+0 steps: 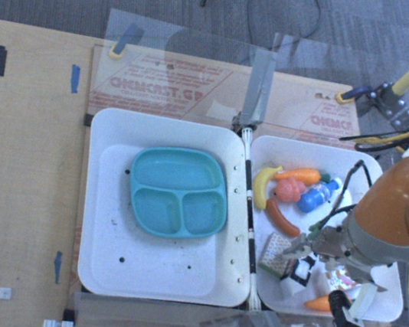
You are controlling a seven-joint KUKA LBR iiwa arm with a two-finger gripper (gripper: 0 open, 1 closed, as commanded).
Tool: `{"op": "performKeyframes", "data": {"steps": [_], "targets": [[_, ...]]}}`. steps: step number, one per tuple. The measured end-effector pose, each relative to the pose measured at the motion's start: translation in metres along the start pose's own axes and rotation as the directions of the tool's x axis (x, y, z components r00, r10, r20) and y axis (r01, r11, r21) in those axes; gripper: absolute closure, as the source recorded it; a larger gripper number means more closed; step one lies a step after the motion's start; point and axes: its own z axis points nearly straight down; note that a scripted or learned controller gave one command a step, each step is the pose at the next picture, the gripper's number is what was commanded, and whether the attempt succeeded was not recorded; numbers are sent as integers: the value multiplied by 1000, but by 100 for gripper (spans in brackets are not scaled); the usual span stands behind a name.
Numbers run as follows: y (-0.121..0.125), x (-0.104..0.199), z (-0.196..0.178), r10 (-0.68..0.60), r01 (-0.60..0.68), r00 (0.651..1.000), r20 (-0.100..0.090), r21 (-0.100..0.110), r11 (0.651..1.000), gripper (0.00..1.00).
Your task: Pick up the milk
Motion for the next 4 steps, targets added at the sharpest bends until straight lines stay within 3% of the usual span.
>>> {"op": "performKeyframes", "data": {"steps": [1,2,3,4], "targets": [[19,-5,16,67,-67,998,-8,-2,998,0],[-4,18,-26,116,-116,993,0,8,993,0],[5,-25,20,51,-51,999,-1,-6,999,0],[6,-24,10,52,-52,999,-2,-6,999,100]]}}
